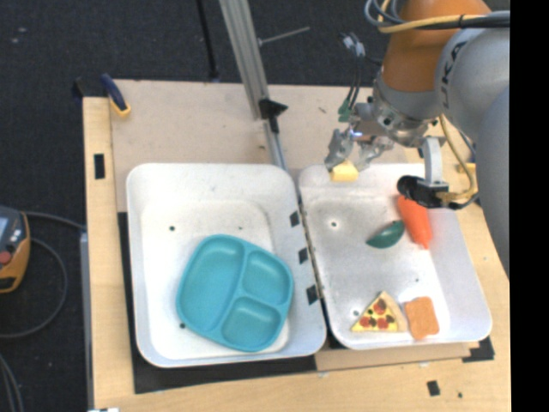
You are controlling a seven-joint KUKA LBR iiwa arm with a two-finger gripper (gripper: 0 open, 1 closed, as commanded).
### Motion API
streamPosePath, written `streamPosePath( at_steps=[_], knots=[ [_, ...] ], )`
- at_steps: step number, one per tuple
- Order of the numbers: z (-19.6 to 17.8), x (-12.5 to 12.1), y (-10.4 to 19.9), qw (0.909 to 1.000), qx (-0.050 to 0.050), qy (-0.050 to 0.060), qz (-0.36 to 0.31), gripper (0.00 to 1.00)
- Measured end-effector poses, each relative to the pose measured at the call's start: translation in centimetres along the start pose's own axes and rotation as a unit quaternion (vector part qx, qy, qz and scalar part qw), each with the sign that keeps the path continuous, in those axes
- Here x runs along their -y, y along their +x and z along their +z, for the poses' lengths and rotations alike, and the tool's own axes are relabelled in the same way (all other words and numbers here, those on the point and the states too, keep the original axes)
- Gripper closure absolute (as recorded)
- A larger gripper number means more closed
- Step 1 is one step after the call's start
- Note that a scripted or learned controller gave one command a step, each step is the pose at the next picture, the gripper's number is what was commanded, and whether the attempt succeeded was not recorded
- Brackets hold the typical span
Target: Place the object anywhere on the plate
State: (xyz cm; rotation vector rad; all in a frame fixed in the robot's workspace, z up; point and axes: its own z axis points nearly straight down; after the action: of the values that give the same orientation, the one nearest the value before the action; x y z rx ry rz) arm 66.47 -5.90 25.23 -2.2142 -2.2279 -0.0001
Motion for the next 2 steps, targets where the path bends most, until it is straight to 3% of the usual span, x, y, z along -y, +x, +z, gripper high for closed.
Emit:
streamPosePath(
  at_steps=[2],
  knots=[
    [-0.1, -0.8, 9.7, 1.0000, 0.000, -0.001, -0.001, 1.00]
  ],
)
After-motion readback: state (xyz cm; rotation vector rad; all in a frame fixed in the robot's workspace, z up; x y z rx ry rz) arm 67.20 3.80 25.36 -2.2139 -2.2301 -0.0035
